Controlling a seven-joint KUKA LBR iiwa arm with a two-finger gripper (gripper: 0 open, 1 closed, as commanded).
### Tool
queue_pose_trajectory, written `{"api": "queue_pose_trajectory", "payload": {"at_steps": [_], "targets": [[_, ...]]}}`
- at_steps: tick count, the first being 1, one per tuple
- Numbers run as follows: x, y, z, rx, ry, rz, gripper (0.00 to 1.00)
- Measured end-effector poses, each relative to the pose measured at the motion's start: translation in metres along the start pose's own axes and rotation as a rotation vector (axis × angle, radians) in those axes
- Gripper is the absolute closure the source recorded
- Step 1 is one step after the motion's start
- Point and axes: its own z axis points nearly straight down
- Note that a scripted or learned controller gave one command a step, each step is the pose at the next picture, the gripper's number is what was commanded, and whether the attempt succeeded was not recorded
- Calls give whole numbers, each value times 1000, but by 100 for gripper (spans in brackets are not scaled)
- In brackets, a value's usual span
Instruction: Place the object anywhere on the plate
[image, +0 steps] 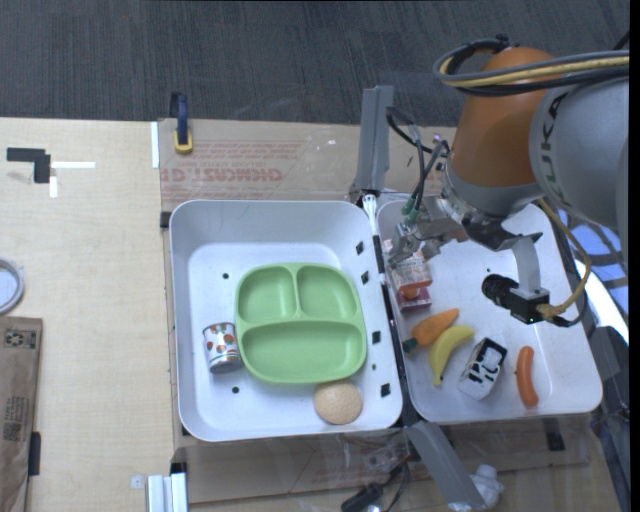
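The gripper (410, 240) hangs over the left edge of the right bin (560, 400), at about ten o'clock within it, right above a small red-and-white packet (413, 283). Whether the fingers are spread or closed, and whether they have that packet, I cannot tell; the wrist and cables hide them.

The green plate (300, 322) sits in the middle of the left bin (190, 300), three compartments, all bare. A small printed cup (220, 346) stands just beside its nine o'clock edge, and a round tan cookie (338, 402) lies at its five o'clock corner, touching or nearly so.

Elsewhere in the right bin, toward six o'clock from the gripper, lie a carrot (436, 326), a banana (447, 350), a black-and-white box (482, 367) and a sausage (526, 376), close together.

The packet looks like the likely target. To do this well, the fingers should come straight down on it, centred, clear of the bin wall on its nine o'clock side. Once gripped, lift high enough to pass the two rims between the bins, travel toward nine o'clock, and release low over the large lower compartment, well away from cup and cookie.
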Motion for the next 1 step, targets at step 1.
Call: {"api": "queue_pose_trajectory", "payload": {"at_steps": [1], "targets": [[67, -15, 22, 4, 0, 117, 100]]}}
